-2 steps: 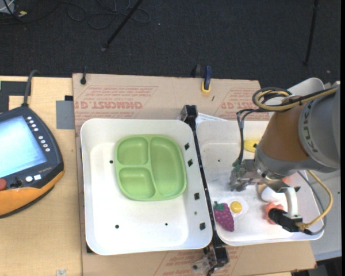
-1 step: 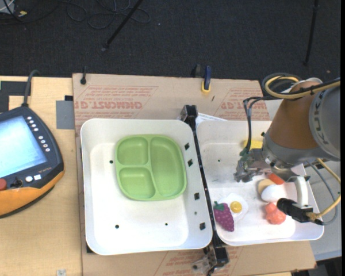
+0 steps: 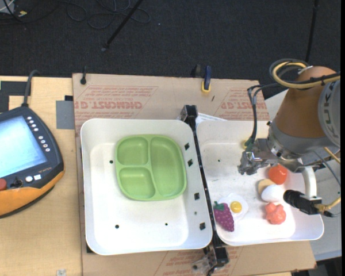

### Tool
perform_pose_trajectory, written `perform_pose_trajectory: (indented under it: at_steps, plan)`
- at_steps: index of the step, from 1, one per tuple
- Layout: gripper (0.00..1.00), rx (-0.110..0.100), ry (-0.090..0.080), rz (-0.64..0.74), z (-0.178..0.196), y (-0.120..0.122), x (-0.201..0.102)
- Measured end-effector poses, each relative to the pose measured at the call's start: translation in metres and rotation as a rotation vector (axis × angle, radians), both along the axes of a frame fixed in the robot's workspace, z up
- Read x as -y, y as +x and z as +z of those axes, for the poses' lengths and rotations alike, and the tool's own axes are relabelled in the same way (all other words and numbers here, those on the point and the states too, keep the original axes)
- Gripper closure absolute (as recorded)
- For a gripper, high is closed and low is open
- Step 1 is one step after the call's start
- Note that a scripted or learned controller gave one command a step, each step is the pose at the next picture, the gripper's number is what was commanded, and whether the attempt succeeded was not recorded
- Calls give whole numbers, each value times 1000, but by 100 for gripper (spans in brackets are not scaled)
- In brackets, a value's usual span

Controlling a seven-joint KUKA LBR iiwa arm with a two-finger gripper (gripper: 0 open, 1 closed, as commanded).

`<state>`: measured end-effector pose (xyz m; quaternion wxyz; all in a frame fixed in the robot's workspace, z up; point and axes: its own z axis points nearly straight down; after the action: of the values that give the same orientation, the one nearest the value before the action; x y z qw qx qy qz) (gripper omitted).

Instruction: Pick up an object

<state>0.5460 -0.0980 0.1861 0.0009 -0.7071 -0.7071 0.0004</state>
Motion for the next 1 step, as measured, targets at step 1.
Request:
perform_pose_trajectory:
  at_steps: [1]
  plan:
    - [100,3,0,0,43,0,1]
